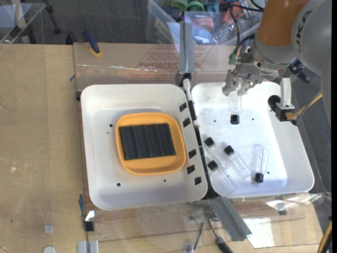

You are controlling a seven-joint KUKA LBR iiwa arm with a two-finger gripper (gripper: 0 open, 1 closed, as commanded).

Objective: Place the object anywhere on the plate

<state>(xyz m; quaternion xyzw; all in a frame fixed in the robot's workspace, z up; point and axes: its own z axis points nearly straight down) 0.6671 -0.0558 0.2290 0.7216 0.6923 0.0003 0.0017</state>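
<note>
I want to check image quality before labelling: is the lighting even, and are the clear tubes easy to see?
Camera view: lighting is soft and even, shadows faint; the clear plastic tubes with black caps nearly vanish against the right white bin; the orange rectangular plate with a dark ribbed centre stands out sharply.

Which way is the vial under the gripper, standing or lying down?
Hanging upright: the clear vial sits between the gripper fingers, black cap down, over the right bin.

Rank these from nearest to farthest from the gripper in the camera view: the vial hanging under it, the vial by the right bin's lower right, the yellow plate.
1. Vial directly under the gripper.
2. Vial in the right bin's lower right.
3. Yellow plate in the left bin.
</note>
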